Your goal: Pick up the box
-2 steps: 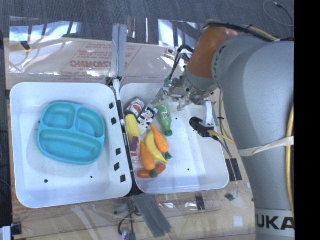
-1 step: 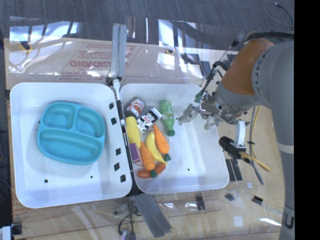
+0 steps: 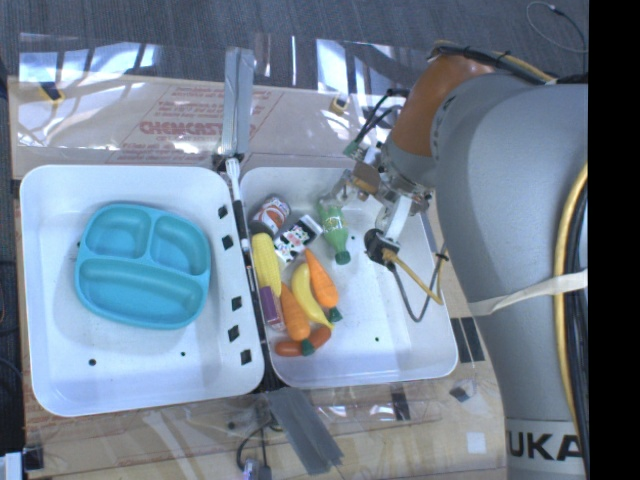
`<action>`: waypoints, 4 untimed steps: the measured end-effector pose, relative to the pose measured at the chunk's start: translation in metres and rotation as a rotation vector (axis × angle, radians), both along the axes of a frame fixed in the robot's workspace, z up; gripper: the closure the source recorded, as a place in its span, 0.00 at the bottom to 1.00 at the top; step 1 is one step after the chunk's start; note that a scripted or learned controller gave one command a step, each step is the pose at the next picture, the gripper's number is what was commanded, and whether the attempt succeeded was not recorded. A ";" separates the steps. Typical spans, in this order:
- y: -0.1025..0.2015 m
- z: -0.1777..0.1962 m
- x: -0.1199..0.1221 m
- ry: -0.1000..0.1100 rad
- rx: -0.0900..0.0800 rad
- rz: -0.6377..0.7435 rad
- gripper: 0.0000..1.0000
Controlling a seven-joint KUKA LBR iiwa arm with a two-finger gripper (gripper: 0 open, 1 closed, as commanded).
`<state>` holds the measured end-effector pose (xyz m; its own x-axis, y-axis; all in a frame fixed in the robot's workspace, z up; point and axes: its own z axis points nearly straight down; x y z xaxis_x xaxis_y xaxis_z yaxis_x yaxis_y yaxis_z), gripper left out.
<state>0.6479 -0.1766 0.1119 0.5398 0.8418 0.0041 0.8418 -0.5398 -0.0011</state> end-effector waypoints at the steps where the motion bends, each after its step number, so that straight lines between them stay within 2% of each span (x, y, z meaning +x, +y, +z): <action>1: -0.022 0.072 -0.017 0.008 -0.003 -0.203 0.00; 2: 0.037 -0.011 -0.004 0.014 -0.002 -0.459 0.00; 3: 0.044 -0.024 -0.027 0.012 -0.002 -0.251 0.00; 4: 0.044 -0.024 -0.027 0.012 -0.002 -0.251 0.00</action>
